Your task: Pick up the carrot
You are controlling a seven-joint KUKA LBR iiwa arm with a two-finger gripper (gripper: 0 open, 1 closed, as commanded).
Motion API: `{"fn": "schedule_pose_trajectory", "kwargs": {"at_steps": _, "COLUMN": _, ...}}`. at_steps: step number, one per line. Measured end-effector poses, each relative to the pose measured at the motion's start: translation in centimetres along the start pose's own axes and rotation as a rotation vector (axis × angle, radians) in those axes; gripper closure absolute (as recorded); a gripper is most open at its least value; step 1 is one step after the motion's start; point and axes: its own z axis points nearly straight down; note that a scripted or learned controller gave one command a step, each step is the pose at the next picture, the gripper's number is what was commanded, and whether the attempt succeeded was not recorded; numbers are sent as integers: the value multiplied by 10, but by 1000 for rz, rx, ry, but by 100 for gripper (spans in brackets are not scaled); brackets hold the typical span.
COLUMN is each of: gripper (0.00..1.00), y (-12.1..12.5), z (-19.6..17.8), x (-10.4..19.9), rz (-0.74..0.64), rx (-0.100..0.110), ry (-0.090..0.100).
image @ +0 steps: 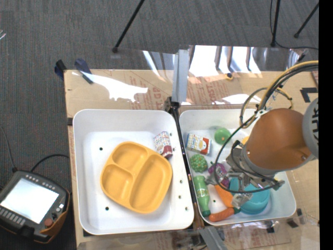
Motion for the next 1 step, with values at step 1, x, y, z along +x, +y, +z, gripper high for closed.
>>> {"fn": "schedule_pose_trajectory", "kwargs": {"at_steps": 1, "gripper": 0, "y": 0, "z": 1, "x": 1, "rz": 62, "rx": -6, "ry": 3}}
